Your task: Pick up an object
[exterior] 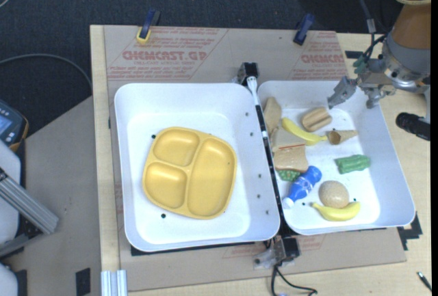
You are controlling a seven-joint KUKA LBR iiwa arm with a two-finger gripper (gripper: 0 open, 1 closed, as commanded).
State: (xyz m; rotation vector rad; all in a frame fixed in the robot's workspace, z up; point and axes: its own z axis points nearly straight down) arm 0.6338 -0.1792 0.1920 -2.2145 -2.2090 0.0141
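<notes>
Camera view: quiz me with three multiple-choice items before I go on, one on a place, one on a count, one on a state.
1. Where does the yellow divided tray lie?
A. left bin
B. right bin
C. on the bench outside the bins

2. How many bananas lie in the right bin?
A. none
B. two
C. four

3. What is the claw doing?
A. carrying the green toy
B. pressing on the tray
C. hanging with open fingers over the right bin's far edge, holding nothing

Key: 1 A, the tray rests in the left bin. 2 B, one banana mid-bin and one near the front. 3 C, nothing sits between its fingers.
</notes>
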